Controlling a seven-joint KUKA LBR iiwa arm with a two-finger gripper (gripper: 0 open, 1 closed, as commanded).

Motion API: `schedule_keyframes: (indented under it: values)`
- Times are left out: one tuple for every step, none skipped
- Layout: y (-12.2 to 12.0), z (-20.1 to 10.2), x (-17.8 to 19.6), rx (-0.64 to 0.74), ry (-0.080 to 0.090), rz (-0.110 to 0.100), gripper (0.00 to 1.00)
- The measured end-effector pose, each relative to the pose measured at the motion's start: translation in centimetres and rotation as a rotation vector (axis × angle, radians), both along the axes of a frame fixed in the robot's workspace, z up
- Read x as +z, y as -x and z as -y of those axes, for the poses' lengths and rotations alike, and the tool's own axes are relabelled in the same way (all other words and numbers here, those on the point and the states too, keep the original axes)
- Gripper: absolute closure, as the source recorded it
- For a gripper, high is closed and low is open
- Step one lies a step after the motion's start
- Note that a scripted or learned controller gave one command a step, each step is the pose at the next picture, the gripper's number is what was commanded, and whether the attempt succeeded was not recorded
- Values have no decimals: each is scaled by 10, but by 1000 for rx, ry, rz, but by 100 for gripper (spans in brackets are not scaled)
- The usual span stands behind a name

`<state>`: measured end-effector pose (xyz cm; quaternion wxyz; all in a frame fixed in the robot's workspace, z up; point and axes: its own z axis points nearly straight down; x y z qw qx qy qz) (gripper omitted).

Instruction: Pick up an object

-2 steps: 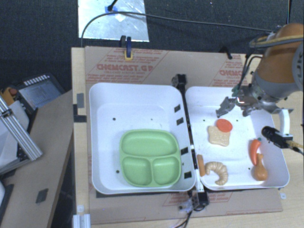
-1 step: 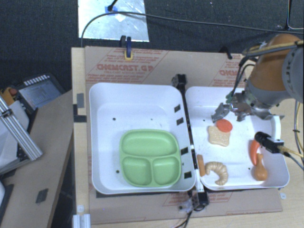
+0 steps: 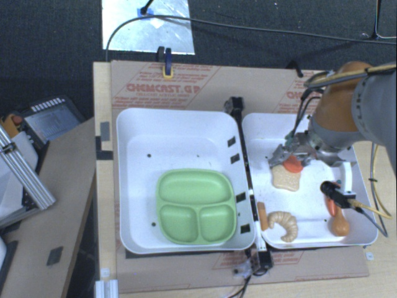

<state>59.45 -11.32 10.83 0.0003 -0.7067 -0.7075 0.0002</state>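
My gripper (image 3: 290, 156) hangs low over the upper middle of the right bin (image 3: 260, 132). Directly under it lies a small red-orange object (image 3: 293, 164), which rests on the top edge of a pale tan, toast-like piece (image 3: 286, 179). Whether the red-orange object is gripped cannot be made out. A tan croissant-shaped item (image 3: 283, 223) lies near the bin's front wall. A thin orange stick (image 3: 262, 216) lies at the front left corner. An orange, carrot-like piece (image 3: 338, 223) sits at the front right.
The left bin (image 3: 142, 135) holds a green three-compartment plate (image 3: 195, 207) towards its front. A divider with black clips (image 3: 240, 160) runs between the bins. The grey and orange arm (image 3: 353, 110) covers the right bin's far right part.
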Motion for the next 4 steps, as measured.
schedule_keyframes:
  values:
    - [-1, 0, 13, 0, 1, 3, 100]
    - [0, 5, 76, 1, 1, 7, 100]
    - [5, 12, 125, -2, 2, 7, 100]
    - [3, 12, 176, 3, 1, 7, 100]
